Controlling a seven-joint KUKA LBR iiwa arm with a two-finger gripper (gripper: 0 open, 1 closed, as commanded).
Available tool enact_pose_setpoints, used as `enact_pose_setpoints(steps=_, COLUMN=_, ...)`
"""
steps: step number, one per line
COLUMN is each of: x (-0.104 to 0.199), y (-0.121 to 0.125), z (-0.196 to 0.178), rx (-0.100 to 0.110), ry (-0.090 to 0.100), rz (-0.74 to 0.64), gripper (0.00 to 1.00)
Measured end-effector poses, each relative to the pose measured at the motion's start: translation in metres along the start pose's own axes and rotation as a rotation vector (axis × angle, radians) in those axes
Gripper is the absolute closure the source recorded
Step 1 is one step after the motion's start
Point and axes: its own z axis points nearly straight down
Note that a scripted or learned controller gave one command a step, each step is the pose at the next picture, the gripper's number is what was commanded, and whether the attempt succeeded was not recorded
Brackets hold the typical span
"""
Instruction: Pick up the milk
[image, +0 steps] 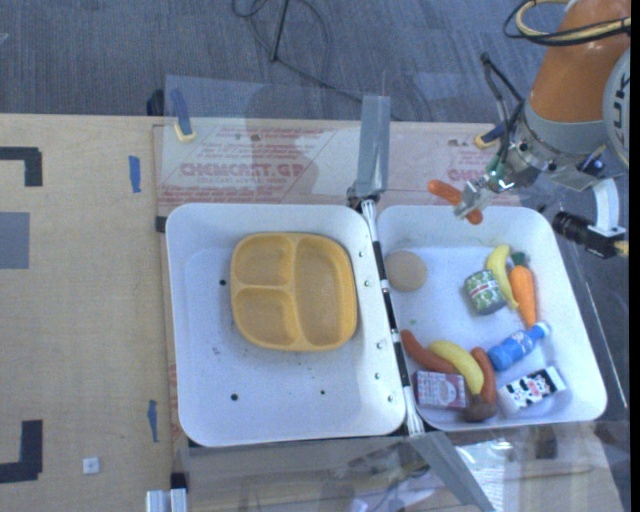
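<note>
Yellow divided plate (294, 291) sits in my left bin (190, 400). In the right bin (570, 250) I see a banana (457, 359), then the milk (531, 389): a small white carton with black cow patches, lying on its side in the near right corner, just below a blue bottle (516, 347). Up at the far rim, my gripper (470, 197) is clamped on an orange carrot (455, 198), well apart from the milk.

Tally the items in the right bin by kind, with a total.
Bananas: 2
Carrots: 1
Sausages: 2
Green can: 1
Blue bottle: 1
Milk carton: 1
Red box: 1
Round tan item: 1
Total: 10
</note>
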Motion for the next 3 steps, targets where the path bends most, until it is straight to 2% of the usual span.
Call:
enact_pose_setpoints(steps=1, x=0.028, y=0.013, z=0.005, rx=0.007, ry=0.003, rz=0.324, gripper=1.0)
enact_pose_setpoints(steps=2, x=0.029, y=0.014, z=0.005, rx=0.007, ry=0.003, rz=0.324, gripper=0.0)
enact_pose_setpoints(steps=3, x=0.034, y=-0.028, z=0.127, rx=-0.002, ry=0.001, rz=0.179, gripper=0.0)
